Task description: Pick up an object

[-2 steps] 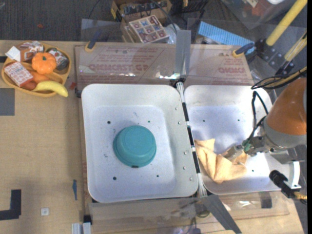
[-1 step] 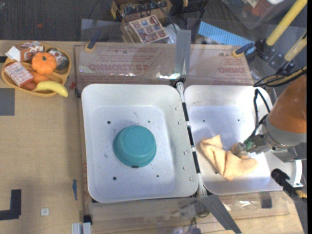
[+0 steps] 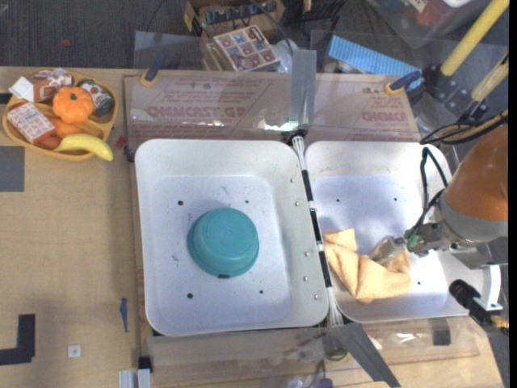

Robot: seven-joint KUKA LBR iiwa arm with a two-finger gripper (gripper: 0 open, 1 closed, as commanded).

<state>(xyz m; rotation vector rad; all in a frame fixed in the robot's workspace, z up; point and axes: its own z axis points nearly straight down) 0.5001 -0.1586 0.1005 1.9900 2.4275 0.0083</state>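
Two shallow white bins sit side by side on the bench. Left bin (image 3: 157, 176): one teal bowl (image 3: 224, 242), upside down, on the bin floor a little toward the near edge, clear of all walls.

Right bin (image 3: 363, 180): a yellow-orange cloth (image 3: 359, 269), crumpled and folded, lies against the bin's near-left corner, its left edge touching the divider between the bins and its lower edge near the front wall.

Arm (image 3: 485, 196) enters from the right side of the bench, orange band above the wrist, black cable looping off it over the right bin. End effector (image 3: 396, 251) is low over the right bin, at the right-hand upper edge of the cloth. Its tip seems to meet the cloth's raised fold; whether cloth is actually pinched cannot be told, nor how far the end effector stands open — it is small and dark against the fabric.

Far-left corner of the bench: a yellow plate (image 3: 16, 124) of toy food, with an orange pumpkin (image 3: 73, 103), a banana (image 3: 86, 144) on its near rim and small printed boxes.

Behind the bins, along the far edge: clear plastic panels (image 3: 210, 103) with red lettering. Beyond those, cardboard boxes (image 3: 234, 23) and a blue ridged sheet (image 3: 367, 55).
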